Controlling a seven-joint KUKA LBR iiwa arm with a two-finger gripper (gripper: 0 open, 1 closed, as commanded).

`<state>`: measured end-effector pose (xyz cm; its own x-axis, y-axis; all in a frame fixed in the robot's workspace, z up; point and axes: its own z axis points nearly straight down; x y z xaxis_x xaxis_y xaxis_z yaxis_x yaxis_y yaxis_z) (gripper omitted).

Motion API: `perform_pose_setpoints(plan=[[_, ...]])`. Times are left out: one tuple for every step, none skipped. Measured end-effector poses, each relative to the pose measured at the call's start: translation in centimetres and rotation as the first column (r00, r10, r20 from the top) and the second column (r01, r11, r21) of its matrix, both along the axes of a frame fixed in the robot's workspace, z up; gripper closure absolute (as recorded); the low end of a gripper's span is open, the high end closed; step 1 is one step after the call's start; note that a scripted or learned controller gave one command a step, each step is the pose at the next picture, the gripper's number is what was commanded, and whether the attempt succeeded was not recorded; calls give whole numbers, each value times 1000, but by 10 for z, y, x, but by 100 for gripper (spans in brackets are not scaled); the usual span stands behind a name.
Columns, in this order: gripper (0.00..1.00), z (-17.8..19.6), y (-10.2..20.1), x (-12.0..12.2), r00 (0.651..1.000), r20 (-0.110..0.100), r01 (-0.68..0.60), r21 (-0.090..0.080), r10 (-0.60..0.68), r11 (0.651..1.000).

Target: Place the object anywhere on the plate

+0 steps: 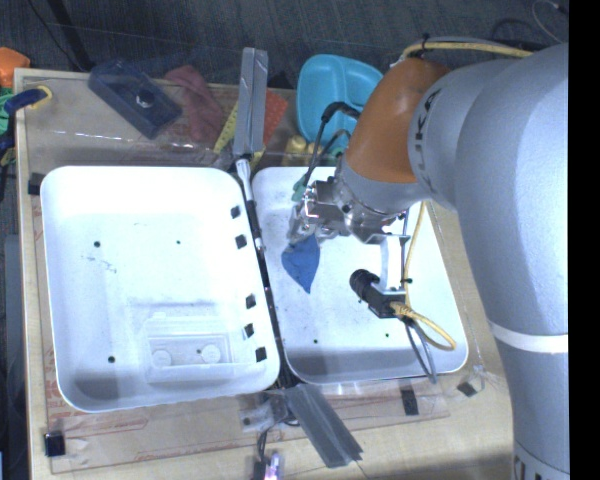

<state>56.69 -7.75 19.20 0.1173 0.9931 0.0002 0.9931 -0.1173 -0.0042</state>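
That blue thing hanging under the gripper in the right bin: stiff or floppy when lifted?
Probably floppy: the blue piece tapers to a drooping point below the gripper, like cloth. Likely light, since it hangs with no visible strain. Whether it is truly pinched is hard to tell, so it may slip.

Small blue wedge-shaped soft object (302, 265): in right white bin, near its left wall, point downward, directly below gripper; whether gripped unclear. Plate not discernible.

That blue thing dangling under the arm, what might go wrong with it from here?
The blue object hangs low from the gripper, apparently pinched near its top, so it may slip back into the right bin. The clear plate sits in the left bin; crossing the bin walls could snag it.
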Motion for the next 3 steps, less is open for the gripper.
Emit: perform_pose_setpoints(plan=[[100,-2,76,-62,986,-4,165,-1,-165,986],[100,47,144,-91,1000,1,20,-1,-20,1000],[100,-3,103,-44,987,-4,-159,0,159,987]])
